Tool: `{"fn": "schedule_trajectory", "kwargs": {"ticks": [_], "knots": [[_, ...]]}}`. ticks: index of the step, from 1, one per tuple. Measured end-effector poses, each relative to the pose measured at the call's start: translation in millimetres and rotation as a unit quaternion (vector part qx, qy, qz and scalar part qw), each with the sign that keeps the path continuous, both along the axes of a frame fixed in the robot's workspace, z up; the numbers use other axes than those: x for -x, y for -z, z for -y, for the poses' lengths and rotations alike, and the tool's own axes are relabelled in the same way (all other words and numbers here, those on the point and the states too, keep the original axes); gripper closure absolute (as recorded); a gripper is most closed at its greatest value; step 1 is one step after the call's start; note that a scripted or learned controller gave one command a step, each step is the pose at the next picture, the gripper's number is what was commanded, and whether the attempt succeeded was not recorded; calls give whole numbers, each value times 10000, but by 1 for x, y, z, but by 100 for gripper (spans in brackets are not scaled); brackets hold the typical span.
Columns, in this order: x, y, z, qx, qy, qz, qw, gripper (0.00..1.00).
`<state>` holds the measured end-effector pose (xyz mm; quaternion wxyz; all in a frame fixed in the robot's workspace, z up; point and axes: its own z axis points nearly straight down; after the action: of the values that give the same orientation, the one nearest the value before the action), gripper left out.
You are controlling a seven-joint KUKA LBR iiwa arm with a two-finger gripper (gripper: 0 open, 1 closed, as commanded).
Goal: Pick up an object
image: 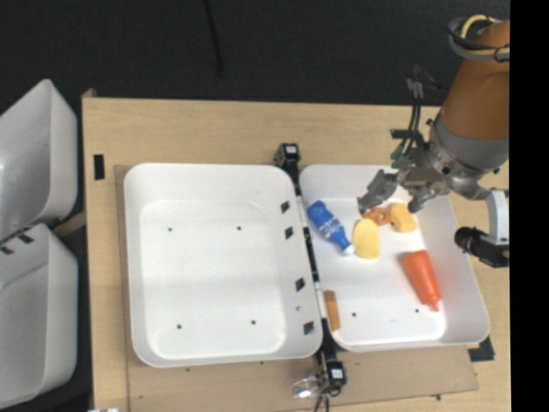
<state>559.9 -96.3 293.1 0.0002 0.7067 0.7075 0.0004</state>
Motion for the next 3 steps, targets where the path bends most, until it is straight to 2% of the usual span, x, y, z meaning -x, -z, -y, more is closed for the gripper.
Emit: {"fn": "schedule_trajectory", "kwargs": {"ticks": [1,2,3], "knots": [[63,97,25,-5,25,-70,10000,0],[15,198,74,13,15,-19,10000,0],[-58,192,25,4,-27,27,10000,0]]}}
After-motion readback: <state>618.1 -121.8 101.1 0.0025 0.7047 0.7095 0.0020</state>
